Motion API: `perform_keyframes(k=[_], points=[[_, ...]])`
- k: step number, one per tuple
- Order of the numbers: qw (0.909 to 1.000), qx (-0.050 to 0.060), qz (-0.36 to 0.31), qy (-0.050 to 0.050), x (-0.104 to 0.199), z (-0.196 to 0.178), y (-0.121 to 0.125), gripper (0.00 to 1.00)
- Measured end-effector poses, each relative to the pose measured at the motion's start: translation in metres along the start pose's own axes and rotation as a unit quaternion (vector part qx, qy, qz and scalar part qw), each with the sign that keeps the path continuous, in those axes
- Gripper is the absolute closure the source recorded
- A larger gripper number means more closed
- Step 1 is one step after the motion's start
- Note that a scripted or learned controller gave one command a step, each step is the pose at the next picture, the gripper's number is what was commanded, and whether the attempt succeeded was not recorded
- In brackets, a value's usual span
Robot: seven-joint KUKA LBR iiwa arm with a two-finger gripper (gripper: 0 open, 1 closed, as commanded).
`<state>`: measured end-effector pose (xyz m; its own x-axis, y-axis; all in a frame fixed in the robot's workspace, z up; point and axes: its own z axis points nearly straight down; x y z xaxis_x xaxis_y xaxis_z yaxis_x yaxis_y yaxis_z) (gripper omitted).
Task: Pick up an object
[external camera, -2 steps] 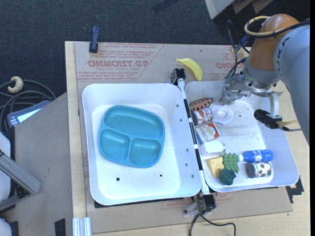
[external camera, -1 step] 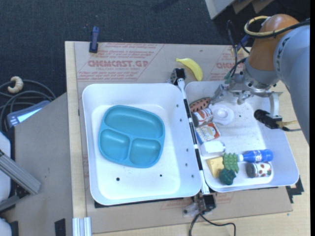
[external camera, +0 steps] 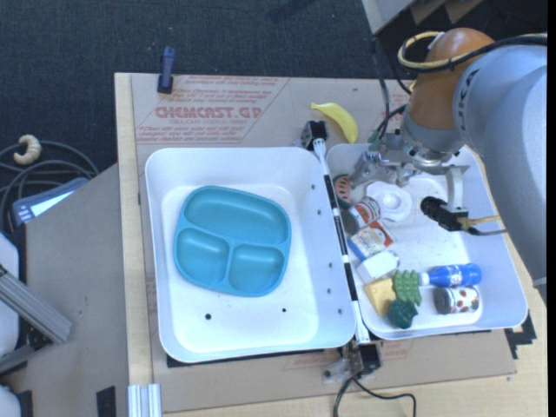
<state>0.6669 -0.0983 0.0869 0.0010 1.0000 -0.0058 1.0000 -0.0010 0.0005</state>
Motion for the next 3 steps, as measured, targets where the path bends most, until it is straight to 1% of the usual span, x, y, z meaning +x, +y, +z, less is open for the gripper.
perform_keyframes(k=[1, 2, 3], points=[[1.0, -0.001, -0.001, 0.002, 0.018, -0.099, -0.035, 0.0], [1.0, -0.001, -0.001, 0.003, 0.04, -0.098, -0.026, 0.0], [1.0, 0.001, 0.0, 0.003, 0.006, -0.013, -0.037, 0.0]])
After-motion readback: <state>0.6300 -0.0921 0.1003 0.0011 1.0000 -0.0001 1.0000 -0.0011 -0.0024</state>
